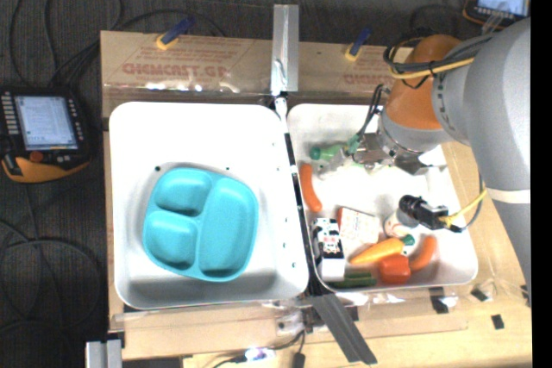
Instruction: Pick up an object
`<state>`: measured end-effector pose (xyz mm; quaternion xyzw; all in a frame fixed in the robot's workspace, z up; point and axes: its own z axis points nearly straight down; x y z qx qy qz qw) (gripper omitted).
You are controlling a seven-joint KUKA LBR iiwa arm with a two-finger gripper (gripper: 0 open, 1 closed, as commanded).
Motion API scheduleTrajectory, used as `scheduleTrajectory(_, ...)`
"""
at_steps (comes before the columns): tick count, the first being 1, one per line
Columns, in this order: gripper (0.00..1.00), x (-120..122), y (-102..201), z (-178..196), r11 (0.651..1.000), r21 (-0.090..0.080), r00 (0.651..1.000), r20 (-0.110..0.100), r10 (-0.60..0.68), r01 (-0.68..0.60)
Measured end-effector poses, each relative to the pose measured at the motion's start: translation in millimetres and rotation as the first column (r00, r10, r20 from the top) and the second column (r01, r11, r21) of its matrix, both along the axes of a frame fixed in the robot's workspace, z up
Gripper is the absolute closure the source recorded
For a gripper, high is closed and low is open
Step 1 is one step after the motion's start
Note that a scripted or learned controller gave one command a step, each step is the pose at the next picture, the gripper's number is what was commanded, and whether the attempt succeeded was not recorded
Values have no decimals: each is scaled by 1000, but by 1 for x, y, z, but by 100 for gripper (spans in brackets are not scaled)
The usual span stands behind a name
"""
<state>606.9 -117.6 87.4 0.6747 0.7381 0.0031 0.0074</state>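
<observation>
My gripper (373,154) is low over the back of the right bin (461,228), under the orange-banded wrist. A small green object (325,152) lies just to its left, close to it. Nearer the bin's left wall is a slim orange piece (309,188). Toward the front are a white and red box (359,226), a small black and white object (328,240), an orange carrot (378,252), a red piece (395,270), an orange-red piece (424,249) and a dark green item (349,279). I see nothing held between the fingers.
The left bin (129,134) holds a light blue divided plate (200,222). A metal divider (285,56) stands between the bins at the back. The grey arm (500,116) covers the right bin's far right corner.
</observation>
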Motion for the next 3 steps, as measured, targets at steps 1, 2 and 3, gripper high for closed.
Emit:
scheduleTrajectory(1, 0, 55, 12, 0, 1000, 1, 999, -50, 11, -11)
scheduleTrajectory(2, 100, 51, 6, 8, 1000, -7, 998, -60, 7, -7)
scheduleTrajectory(3, 100, 11, 35, 120, 983, 2, 983, -16, 185, -185)
